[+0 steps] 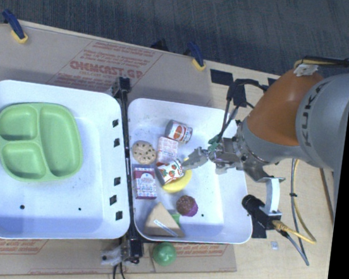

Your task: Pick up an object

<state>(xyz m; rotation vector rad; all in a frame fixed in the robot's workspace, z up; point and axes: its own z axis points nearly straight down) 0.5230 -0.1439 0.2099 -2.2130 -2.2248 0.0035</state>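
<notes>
The right bin (230, 223) holds several toy foods: a red can (178, 132), a cookie (141, 152), a pink carton (167, 148), a small strawberry-printed box (169, 171) leaning on a banana (180, 183), a dark red packet (145, 183), a purple fruit (186, 205) and a sandwich wedge (162, 220). My gripper (195, 159) reaches in from the right and hangs low over the bin's middle. Its tip sits just up and right of the strawberry box and the banana. I see nothing held in it.
The left bin (43, 217) holds a green divided plate (37, 140). A green ball (163, 253) lies outside the bins on the cardboard at the front. The arm's orange band (280, 114) and cables hang over the right bin's right wall.
</notes>
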